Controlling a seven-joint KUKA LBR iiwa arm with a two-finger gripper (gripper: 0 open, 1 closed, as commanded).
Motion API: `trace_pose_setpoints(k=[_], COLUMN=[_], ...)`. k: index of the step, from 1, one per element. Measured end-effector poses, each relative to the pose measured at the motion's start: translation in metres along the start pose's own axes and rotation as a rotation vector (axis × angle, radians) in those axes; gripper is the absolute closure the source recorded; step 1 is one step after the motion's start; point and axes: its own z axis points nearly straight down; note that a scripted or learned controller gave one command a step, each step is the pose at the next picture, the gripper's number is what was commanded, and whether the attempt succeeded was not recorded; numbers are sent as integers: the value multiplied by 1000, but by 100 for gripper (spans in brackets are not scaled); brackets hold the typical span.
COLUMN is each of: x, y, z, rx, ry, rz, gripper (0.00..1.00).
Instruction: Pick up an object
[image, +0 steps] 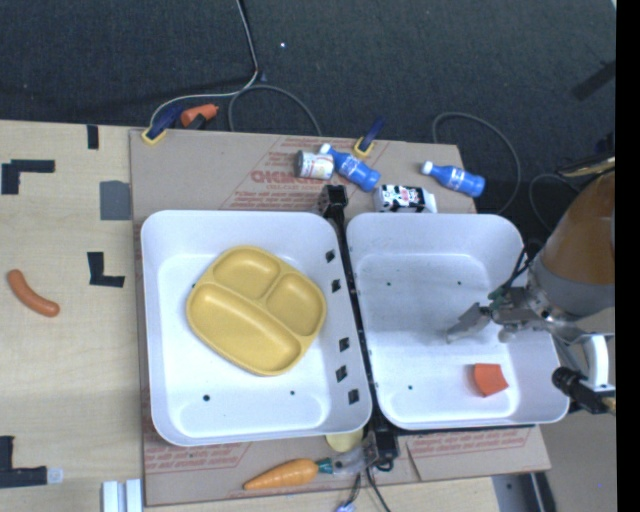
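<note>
2 white bins sit side by side on a brown cardboard sheet (250, 170). The left bin (165, 300) holds a yellow plate (257, 309) with 3 sections. The right bin (430, 240) holds a small orange block (488, 379) near its front right corner.

The arm (585, 250) comes in from the right, over the right bin. Its gripper (478, 324) points left and hangs above the white floor of that bin. The 2 fingers (462, 327) are spread a little apart, and nothing is between them. The orange block is near the gripper, a bit in front of it and not touching it.

Behind the bins lie 2 blue bottles (357, 170), (455, 179), a white bottle (314, 164) and a small black and white box (406, 198). A toy carrot (283, 474) lies in front of the bins. A toy hot dog (33, 294) lies far to the left on the wooden bench (60, 400).
</note>
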Motion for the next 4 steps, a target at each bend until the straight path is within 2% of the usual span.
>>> trace_pose_setpoints(k=[1, 2, 3, 4], x=[-14, 27, -32, -10], y=[-24, -21, -22, -23], z=[23, 0, -38, 51], rx=[3, -2, -4, 3], ry=[-1, 1, -4, 0], rz=[3, -4, 4, -1], gripper=[0, 0, 0, 0])
